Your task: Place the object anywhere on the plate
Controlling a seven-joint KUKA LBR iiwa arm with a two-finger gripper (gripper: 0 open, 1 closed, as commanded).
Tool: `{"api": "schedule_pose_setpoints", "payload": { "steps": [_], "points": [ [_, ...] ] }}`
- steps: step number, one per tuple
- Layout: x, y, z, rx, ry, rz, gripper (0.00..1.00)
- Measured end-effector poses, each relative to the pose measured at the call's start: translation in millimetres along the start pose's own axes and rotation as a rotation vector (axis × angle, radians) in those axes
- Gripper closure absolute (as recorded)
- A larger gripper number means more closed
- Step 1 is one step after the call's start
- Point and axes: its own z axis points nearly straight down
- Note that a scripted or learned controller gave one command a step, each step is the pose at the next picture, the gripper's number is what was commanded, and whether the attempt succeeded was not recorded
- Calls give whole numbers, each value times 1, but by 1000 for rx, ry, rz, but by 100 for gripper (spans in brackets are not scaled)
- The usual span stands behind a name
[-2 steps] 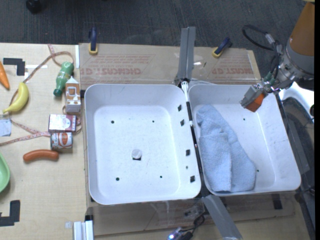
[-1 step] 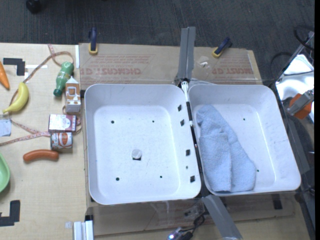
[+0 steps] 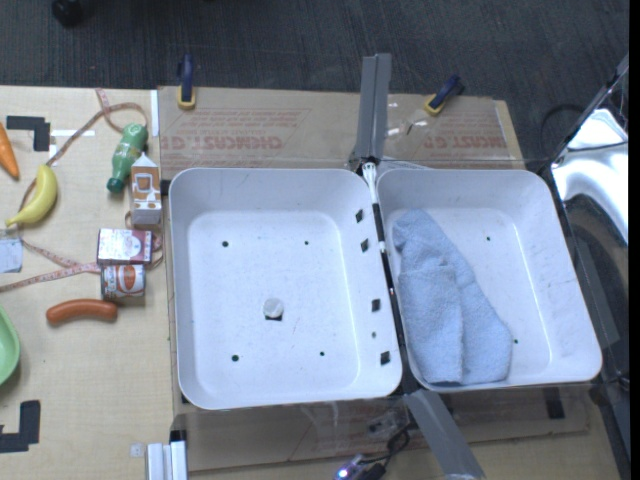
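Two things are cut off by the frame. Far left of the left bin point(image 3: 175, 268), a green rim point(image 3: 4, 348) is sliced by the picture's edge, and I cannot tell if it is a plate or a bowl. An orange carrot point(image 3: 7, 153) up-left of the bin is also partly cropped. Well right of the bin, at the frame's edge, a pale glossy curve point(image 3: 590, 168) looks like part of the arm, but too little shows to be sure.

The object point(image 3: 273, 310) is a small, pale, round piece, too small to identify. It lies on the left bin's floor, a little left of and below the middle, apart from every wall.

Just right of the left bin sits the right bin point(image 3: 575, 298), with a crumpled blue towel point(image 3: 445, 308) in its near-left part. A grey post point(image 3: 374, 108) rises behind the seam between the two.

Both bins rest on cardboard point(image 3: 270, 128), pinned behind the left bin by one clamp point(image 3: 186, 80) and further right by another clamp point(image 3: 443, 93).

Left of the left bin, on the wooden bench point(image 3: 80, 398), lie a banana point(image 3: 35, 198), a green bottle point(image 3: 126, 153), a small carton point(image 3: 146, 193), a box point(image 3: 125, 246), a can point(image 3: 123, 281) and a sausage point(image 3: 82, 312). A tape measure point(image 3: 70, 138) winds among them.

Behind the bench lies dark carpet point(image 3: 300, 18).
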Motion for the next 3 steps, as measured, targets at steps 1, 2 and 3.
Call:
{"api": "schedule_pose_setpoints", "payload": {
  "steps": [1, 2, 3],
  "points": [
    [-7, 9, 3, 4, 4, 17, 100],
    [-10, 15, 3, 4, 4, 27, 100],
    [-16, 30, 206, 6, 7, 112, 100]
  ]
}}
